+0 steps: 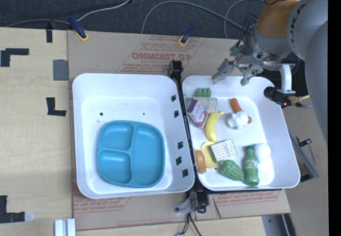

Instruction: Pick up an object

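1. Camera view: I am reaching in from the right, and my gripper (233, 73) is hanging above the far rim of the right bin (277, 123), with its two fingers spread well apart and nothing between them.
2. The things I could pick are all lying in that right bin: a green block (202, 92) near the far left corner, a purple packet (198, 112) just beside it, a banana (212, 125) running down the middle, a small orange piece (235, 104) and a white lump (237, 119) toward the centre.
3. Nearer the front rim, a patterned packet (223, 149) is resting on a yellow piece, with a green bottle (251, 165) and a knobbly green toy (230, 170) just beside it.
4. The left bin (85, 123) is carrying a blue divided plate (130, 153), well apart from my gripper.
5. As I judge it, I am in the approach step: no object is chosen by contact yet, and nothing is lifted.
6. The next move is calling for me to travel inward over the bin, line the open fingers across one thing that stands clear of its neighbours, such as the orange piece, then descend and close. The crowded items could make the fingers snag two things at once.
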{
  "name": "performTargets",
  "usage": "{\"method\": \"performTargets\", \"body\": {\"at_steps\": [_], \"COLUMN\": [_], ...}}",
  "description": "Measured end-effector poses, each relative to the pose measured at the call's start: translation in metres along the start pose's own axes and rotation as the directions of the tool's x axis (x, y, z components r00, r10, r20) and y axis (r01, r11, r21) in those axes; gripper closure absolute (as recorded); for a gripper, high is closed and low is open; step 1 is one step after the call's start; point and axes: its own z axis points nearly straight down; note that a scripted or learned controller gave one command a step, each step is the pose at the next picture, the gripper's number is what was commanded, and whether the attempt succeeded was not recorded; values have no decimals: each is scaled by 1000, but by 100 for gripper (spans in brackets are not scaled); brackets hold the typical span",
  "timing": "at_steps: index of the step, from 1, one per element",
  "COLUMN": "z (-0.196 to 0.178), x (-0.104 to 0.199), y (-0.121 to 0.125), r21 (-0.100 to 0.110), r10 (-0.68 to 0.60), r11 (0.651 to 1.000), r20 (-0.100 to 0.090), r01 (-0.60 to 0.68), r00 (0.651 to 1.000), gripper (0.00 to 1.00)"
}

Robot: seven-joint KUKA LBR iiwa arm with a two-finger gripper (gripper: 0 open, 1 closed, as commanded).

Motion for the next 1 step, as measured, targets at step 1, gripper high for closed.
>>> {"method": "performTargets", "body": {"at_steps": [1], "z": [55], "x": [-64], "y": [1], "r21": [1], "r10": [2], "r11": [1000], "r20": [1], "r01": [-2], "r00": [1000], "gripper": [0]}}
